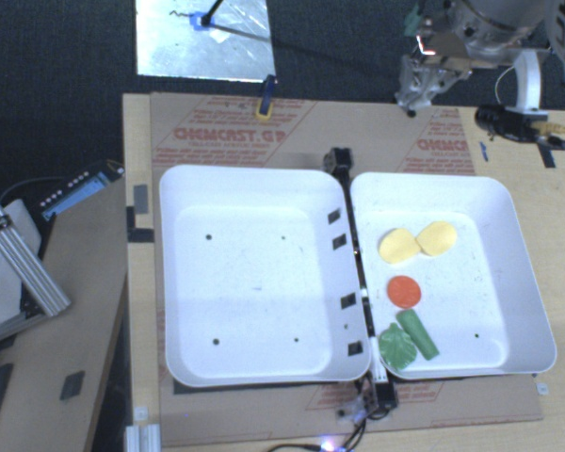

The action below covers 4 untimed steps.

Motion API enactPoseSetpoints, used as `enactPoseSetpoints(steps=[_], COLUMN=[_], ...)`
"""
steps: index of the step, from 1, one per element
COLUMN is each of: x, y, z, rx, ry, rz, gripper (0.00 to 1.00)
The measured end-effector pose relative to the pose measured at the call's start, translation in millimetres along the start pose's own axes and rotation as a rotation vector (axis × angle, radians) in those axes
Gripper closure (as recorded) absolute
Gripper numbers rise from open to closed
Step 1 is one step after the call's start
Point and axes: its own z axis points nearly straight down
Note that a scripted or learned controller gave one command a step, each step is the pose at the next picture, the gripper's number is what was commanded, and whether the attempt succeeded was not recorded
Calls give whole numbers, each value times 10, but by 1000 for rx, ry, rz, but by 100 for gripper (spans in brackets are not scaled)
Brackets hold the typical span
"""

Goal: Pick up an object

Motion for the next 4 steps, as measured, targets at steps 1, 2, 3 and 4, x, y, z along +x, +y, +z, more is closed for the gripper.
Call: enactPoseSetpoints(steps=[1,2,3,4], x=[825,1224,1814,2278], y=[43,51,44,56], z=[-258,-770,102,-269], rx=[1,-1,12,2], ry=[1,-1,-3,0], rz=[0,4,4,4], gripper=[100,100,100,100])
